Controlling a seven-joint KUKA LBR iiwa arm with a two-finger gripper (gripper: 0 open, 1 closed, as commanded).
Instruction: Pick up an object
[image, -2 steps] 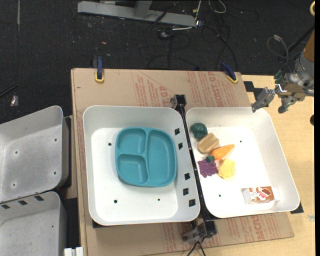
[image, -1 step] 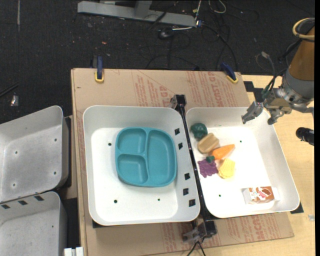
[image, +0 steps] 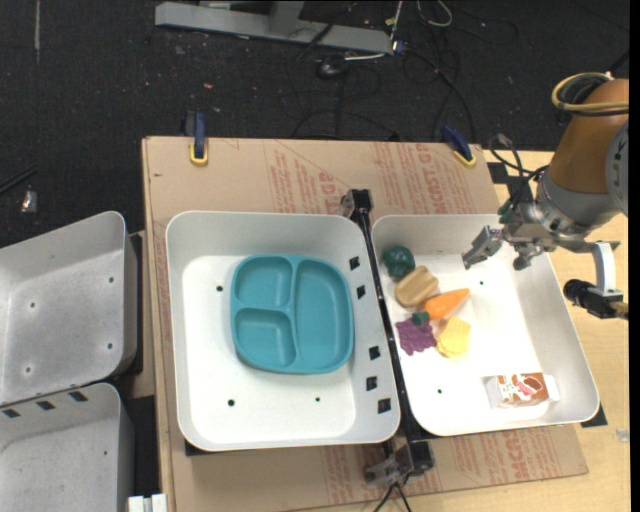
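The gripper (image: 505, 250) hangs above the right bin (image: 560, 330) near its far right corner, its two fingers spread apart with nothing between them. Below and to its left, a cluster of toy food lies against the bin's left wall: a dark green piece (image: 398, 261) farthest back, then a tan bread roll (image: 416, 287), an orange carrot (image: 446, 302), a purple bunch of grapes (image: 415, 335) and a yellow piece (image: 453, 338), packed close together. A small red and white carton (image: 520, 389) lies apart near the bin's near right corner. The left bin (image: 200, 400) holds a teal divided plate (image: 293, 313) at its middle.
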